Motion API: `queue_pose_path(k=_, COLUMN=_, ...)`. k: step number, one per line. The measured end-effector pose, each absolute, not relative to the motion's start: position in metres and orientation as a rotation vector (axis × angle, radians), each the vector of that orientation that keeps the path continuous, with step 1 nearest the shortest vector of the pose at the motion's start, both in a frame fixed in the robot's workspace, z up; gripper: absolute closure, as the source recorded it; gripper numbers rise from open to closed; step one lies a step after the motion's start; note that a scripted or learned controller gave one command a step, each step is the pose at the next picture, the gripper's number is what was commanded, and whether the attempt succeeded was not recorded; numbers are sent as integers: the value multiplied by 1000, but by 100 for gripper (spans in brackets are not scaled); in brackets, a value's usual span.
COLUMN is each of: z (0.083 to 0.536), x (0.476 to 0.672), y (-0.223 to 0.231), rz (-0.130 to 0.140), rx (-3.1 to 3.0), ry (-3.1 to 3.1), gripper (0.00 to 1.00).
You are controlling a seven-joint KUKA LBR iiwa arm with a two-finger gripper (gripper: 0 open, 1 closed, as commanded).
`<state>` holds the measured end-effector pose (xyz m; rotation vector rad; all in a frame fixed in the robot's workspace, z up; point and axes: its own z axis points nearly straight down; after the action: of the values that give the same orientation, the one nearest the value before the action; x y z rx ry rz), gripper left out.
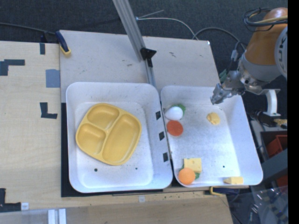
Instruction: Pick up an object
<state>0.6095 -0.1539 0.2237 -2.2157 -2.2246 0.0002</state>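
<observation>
The right bin [243, 139] holds several small items: a white ball [174, 112] on something green, a red-orange disc [175, 128], a pale yellow lump [214, 119], a yellow block [192, 164], an orange ball [187, 176] and a small yellow wedge [233, 180]. My gripper [218, 97] hangs over the bin's upper right part, just above and slightly right of the yellow lump. Nothing shows between its fingertips.
The left bin [74, 139] carries a yellow divided plate [108, 133]. A metal pole [128, 20] slants down to the gap between the bins. Wooden bench surface lies to the left, and cables run behind the bins.
</observation>
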Motion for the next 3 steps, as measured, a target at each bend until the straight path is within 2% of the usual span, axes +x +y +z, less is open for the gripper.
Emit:
queue_pose_path(k=1, z=254, x=558, y=-148, rz=0, rx=-2221, ry=-2220, gripper=100)
queue_pose_path(k=2, z=298, x=533, y=-143, rz=-3, rx=-2222, ry=-2224, gripper=100)
queue_pose_path(k=3, z=227, x=627, y=-100, rz=3, rx=-2213, ry=-2226, gripper=100)
